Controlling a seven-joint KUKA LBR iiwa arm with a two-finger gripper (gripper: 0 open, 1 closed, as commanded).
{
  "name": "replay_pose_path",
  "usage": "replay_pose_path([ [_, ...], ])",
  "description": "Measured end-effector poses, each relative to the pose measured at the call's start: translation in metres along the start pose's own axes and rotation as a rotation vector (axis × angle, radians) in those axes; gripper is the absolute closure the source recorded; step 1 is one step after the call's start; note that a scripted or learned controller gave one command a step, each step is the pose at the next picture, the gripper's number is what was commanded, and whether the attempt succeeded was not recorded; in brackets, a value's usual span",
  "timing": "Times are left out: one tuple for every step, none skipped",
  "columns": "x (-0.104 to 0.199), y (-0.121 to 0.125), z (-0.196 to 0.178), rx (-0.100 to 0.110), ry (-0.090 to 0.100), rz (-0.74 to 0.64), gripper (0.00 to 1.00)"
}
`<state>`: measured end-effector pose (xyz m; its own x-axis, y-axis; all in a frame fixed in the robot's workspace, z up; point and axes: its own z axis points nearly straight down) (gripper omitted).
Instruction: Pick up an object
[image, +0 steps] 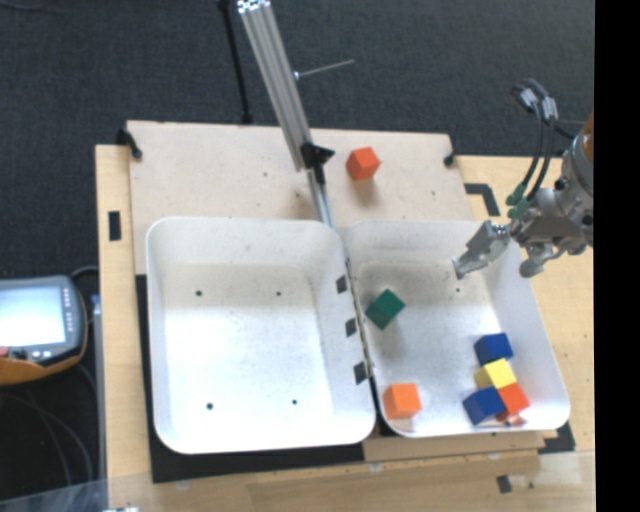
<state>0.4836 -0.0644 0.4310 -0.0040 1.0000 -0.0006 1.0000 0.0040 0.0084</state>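
Below and left of the spread, empty fingers (497, 255), well apart, a green cube (384, 308).

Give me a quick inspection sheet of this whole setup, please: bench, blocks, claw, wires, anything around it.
Surface: wooden bench bearing a left bin and a right bin.
Job's things: in the right bin, a green block, an orange block, and a cluster of blue block, yellow block, second blue block and red-orange block.
Clutter: an orange cube on the bench behind the bins.
Grippers: gripper open above the right bin's far right part, holding nothing.
Cables: black and green cables on the arm.
Surroundings: slanted metal rail, dark carpet, a screen device at left.
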Motion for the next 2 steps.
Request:
replay_pose_path([
  [-0.0642,0.0020,-0.0479,0.000,-0.004,0.009,0.00],
  [-0.0646,0.0009,-0.0443,0.006,-0.002,0.005,0.00],
])
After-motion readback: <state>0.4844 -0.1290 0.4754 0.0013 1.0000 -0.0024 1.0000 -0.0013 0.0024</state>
